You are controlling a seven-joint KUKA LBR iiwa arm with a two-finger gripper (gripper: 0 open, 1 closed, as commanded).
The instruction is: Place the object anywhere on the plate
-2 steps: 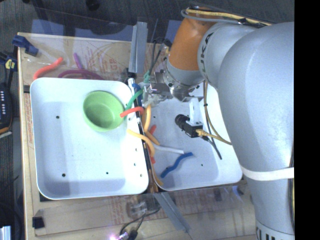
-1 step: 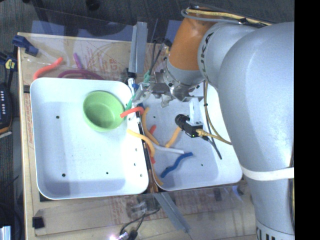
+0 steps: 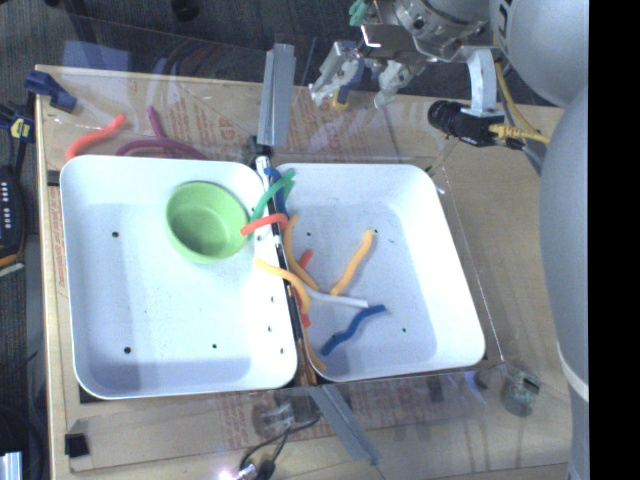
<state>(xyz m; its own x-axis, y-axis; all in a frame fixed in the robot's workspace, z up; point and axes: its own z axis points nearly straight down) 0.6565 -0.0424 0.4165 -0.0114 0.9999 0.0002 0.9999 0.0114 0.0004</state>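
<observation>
A green plate point(image 3: 207, 220) rests in the left bin point(image 3: 150, 338), toward its upper right part. In the right bin point(image 3: 440, 298) lie an orange curved strip point(image 3: 354, 262), a blue wavy strip point(image 3: 350, 330) and a white stick point(image 3: 335, 299). My gripper point(image 3: 360, 80) hangs high above the bench behind the right bin's far edge. Its fingers are apart and nothing sits between them.
Along the divider between the bins lie several coloured strips: green point(image 3: 272, 194), red point(image 3: 262, 225), yellow point(image 3: 285, 273) and orange point(image 3: 303, 310). Behind the left bin are a red strip point(image 3: 95, 136) and a purple cable point(image 3: 160, 146). A grey bar point(image 3: 275, 93) stands at the back.
</observation>
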